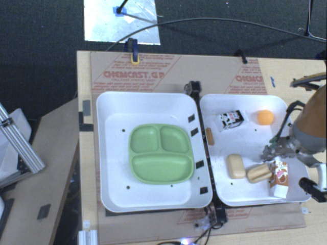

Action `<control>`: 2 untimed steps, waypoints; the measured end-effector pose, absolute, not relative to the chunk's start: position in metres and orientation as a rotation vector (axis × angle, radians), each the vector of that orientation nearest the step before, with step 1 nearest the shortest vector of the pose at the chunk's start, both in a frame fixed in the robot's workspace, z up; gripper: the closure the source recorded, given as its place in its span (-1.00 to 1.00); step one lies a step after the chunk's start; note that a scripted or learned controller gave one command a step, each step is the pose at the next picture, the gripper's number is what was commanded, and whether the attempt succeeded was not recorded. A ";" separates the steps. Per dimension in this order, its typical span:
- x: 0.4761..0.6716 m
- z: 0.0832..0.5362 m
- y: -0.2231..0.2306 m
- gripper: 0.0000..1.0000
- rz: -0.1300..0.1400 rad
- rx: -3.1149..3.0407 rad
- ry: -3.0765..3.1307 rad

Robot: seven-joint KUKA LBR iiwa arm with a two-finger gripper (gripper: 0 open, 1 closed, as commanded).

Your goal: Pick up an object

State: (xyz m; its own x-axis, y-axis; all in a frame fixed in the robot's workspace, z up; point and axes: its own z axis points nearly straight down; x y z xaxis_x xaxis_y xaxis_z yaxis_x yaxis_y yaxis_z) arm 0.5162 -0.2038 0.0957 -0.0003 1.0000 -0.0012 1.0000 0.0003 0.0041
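Observation:
The right bin (219, 111) holds several objects. A small black-and-white carton (231, 119) lies near its back, with an orange ball (265, 117) to its right. A tan block (235, 166) and a tan bread roll (258, 173) lie near the front. A brown-and-white carton (279, 177) sits at the front right corner. My gripper (271, 154) hangs low at the bin's right side, just above the bread roll and the brown-and-white carton. Nothing can be seen held in it.
The left bin (112, 137) bears a green divided plate (161, 153). The arm (309, 129) reaches in from the right over the right bin's edge. Black clips (199, 165) line the wall between the bins.

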 end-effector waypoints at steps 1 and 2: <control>0.528 0.152 -0.204 1.00 0.005 2.211 2.222; 0.534 0.196 -0.204 1.00 0.004 2.211 2.223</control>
